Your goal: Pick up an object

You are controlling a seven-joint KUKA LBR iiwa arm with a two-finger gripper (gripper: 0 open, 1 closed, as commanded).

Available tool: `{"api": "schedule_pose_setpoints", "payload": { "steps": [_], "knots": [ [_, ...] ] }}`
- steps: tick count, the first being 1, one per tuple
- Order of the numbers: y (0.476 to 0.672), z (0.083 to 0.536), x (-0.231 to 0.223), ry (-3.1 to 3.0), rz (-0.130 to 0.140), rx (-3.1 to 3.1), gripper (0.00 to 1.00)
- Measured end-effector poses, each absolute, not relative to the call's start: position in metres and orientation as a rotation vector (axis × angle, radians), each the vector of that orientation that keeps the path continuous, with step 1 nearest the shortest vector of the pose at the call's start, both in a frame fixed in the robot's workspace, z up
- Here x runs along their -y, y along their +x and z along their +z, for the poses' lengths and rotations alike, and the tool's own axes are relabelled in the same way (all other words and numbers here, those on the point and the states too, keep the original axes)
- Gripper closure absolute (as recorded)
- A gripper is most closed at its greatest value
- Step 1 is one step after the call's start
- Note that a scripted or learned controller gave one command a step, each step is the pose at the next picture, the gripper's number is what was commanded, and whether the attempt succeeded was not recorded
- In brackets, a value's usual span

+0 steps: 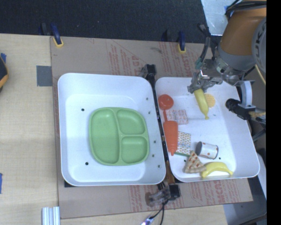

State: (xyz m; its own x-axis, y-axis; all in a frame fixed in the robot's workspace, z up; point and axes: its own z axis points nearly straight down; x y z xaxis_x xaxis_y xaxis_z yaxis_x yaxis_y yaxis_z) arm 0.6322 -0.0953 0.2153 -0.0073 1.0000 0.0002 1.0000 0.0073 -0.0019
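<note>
- One fixed camera looks down on the bench point(23, 125) from above, at a slant.
- It stands far enough off to take in both white bins whole: the left bin point(68, 125) sits mid-frame, the right bin point(241, 144) toward the right side.
- The far edge of the bench lies near the top of the frame, with dark floor point(107, 6) beyond it.
- The arm point(243, 32) enters from the upper right, cut off by the frame there.
</note>
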Motion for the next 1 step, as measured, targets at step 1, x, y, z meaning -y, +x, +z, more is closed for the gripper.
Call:
{"api": "schedule_pose_setpoints", "payload": {
  "steps": [1],
  "knots": [
    [0.6055, 0.2188, 0.0344, -2.213, 0.006, 2.227, 1.0]
  ]
}}
